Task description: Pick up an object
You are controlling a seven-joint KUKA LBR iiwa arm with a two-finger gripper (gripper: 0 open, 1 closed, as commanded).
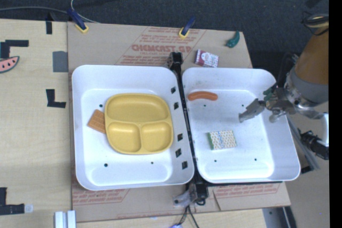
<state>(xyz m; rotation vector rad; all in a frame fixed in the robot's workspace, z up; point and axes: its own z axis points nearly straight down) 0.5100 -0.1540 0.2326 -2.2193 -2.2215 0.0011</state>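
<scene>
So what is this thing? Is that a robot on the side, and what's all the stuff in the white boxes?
Yes, that is a robot arm, grey with an orange band, reaching in from the right. The camera sits above the bench and looks down at a slant. At the arm's end is a gripper, a hand with two fingers, hanging over the right white bin. Its job is to pick something up; nothing is between its fingers. In that bin lie an orange sausage-shaped toy and a small green-and-white patterned block. The left bin holds a yellow divided plate, with a brown waffle-like piece tucked at its left edge. Both bins rest on a cardboard sheet.
</scene>
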